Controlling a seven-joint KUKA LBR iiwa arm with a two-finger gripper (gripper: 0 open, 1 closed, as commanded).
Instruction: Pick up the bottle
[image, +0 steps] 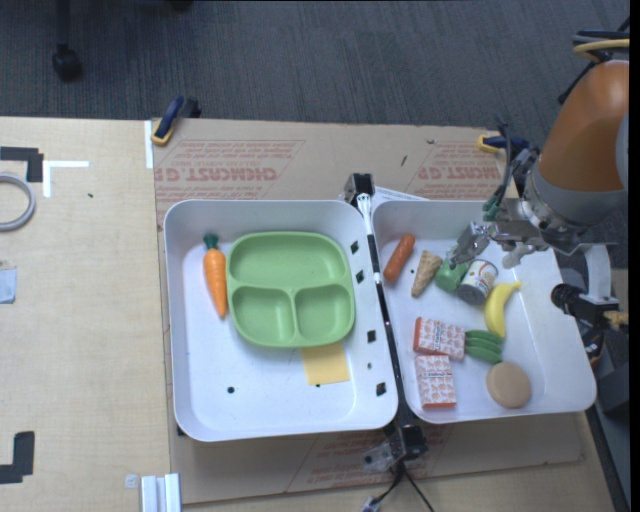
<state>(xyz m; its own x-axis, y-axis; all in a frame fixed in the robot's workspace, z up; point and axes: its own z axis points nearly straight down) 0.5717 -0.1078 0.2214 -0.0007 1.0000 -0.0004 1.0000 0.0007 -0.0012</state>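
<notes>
Two white bins on surface, right bin (570, 385) containing cookie (508, 384), wafer packs (438, 338), banana (498, 306), bottle (470, 279) lying on its side near far wall, gripper (468, 248) directly above bottle, finger state indeterminate.

Red lettering, printed upside down to the camera, runs across the cardboard sheet (250, 160) lying on the desk (80, 330) behind both bins. The bottle (477, 281) carries a label, and two red-and-white packets (440, 338) bear print, all too small to read.
</notes>
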